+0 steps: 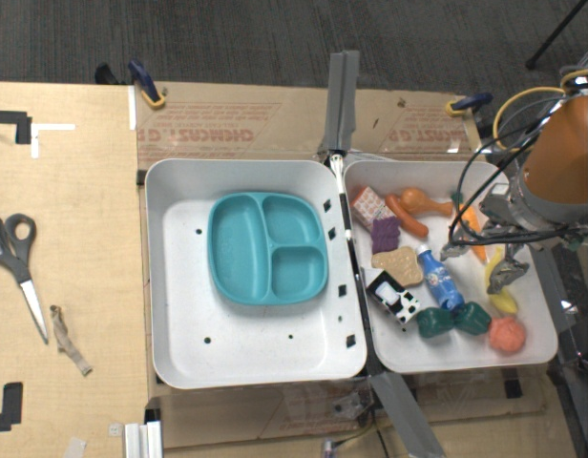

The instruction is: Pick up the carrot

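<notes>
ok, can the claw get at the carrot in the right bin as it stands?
Probably yes. The claw sits right over the carrot, and the blue bottle and yellow toy nearby lie apart from it. Black cables hide part of the carrot, so not certain.

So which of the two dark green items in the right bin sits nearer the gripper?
The right-hand green piece, beside the pink ball; the other green piece lies farther left of the gripper.
</notes>
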